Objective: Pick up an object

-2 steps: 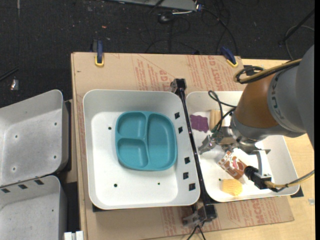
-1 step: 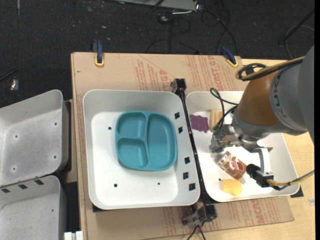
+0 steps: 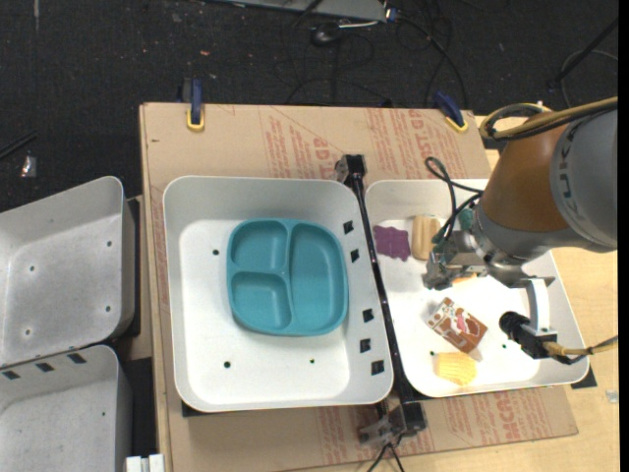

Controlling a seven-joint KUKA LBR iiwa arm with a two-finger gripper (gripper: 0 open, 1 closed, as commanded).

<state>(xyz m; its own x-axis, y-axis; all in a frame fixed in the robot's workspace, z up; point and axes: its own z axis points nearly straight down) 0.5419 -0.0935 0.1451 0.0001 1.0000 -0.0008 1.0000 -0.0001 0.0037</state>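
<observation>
Jaws' state you cannot tell; brown snack packet [image 3: 458, 326] just below them looks light, crinkly; grip its middle.

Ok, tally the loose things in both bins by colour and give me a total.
Teal: 1, the divided tray in the left bin
Purple: 1, the purple piece
Tan: 1, the tan roll
Brown and white: 1, the packet
Yellow: 1, the yellow piece
Total: 5
</observation>
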